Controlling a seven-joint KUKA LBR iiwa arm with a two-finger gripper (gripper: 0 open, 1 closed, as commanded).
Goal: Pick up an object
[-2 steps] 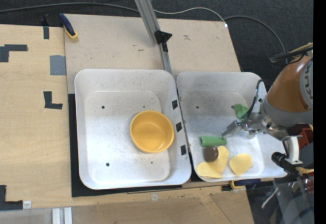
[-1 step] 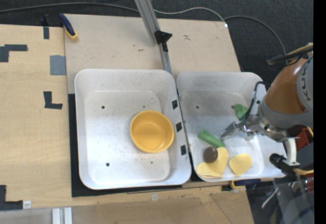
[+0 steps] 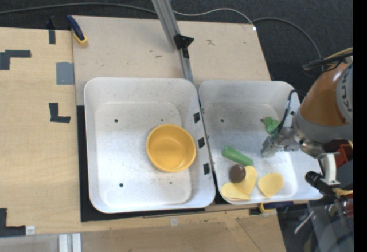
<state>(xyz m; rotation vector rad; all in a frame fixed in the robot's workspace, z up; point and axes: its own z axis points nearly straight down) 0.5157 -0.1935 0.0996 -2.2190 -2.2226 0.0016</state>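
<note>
Arm [image 3: 327, 105]: in from the right, grey with its orange band, wrist hanging over the right bin [image 3: 229, 93].

Tool [image 3: 274, 146]: down low inside that bin, near its right wall – whether it is spread or pressed together, I cannot tell from this slant, and nothing can be seen pinched in it.

Nearest thing: a small green piece [image 3: 269, 125], just beside the tool on the far side, up toward the bin's back wall.

Next nearest: a green stick [image 3: 237, 157], lying left of the tool and a touch nearer the front; its long axis runs from upper left to lower right, so it points roughly at the tool.

Front cluster: a brown ball [image 3: 237, 173] resting against 2 yellow chips, 1 under it [image 3: 236, 190] and 1 to its right [image 3: 270, 184] – all in front of the tool and to its left.

Left bin [image 3: 103, 96]: 1 yellow bowl [image 3: 170, 148], upright, well apart from the tool, across the divide.

Coming move, as I judge it: a short shift left for the stick, or a nudge back for the green piece.

Writing: none readable on anything here, no brands or labels.
</note>
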